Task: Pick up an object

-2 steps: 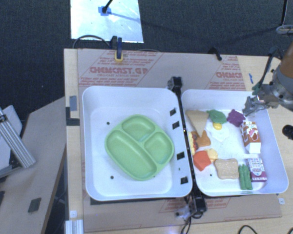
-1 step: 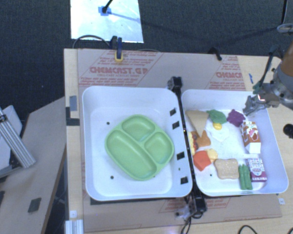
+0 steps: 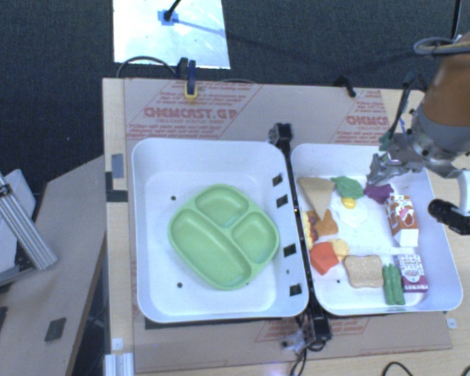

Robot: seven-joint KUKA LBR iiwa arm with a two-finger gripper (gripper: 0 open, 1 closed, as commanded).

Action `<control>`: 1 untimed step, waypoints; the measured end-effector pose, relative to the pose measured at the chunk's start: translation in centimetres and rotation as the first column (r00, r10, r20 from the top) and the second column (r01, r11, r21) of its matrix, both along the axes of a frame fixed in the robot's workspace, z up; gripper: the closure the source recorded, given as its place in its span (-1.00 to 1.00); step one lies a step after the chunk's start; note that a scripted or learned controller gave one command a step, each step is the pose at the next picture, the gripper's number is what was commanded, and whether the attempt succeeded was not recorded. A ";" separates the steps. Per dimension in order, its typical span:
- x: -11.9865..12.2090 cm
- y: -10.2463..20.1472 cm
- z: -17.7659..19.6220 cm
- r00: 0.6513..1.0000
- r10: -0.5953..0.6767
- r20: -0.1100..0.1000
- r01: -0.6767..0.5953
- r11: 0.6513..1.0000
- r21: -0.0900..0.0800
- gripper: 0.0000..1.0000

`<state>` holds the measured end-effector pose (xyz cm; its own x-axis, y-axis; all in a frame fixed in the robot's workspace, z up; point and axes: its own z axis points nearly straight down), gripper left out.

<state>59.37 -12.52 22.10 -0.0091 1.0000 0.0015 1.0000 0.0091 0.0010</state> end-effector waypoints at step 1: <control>0.4 5.3 -0.8 1.000 0.001 0.000 -0.001 1.000 0.001 1.00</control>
